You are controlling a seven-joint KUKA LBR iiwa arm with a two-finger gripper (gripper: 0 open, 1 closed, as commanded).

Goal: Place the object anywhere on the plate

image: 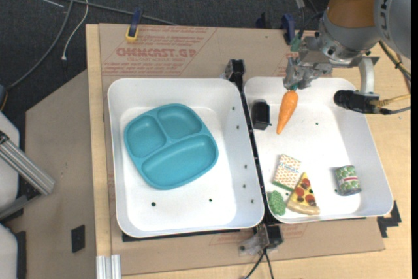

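Red lettering reading "CHEMCAST GP" is showing on the brown cardboard sheet (163, 49) covering the counter, just behind the left bin (124, 206). That bin is holding a blue divided plate (171, 145), lying flat with nothing on it. The right bin (375, 166) is carrying a small black block (260, 114) by its left wall, an orange carrot (287, 110) near the back, a printed card (287, 171), a pizza slice toy (302, 196) and a green piece (277, 203) at the front, and a small labelled can (347, 180) to the right. The tool (297, 80) is sitting at the carrot's upper end, its narrow fingers closing on the tip.
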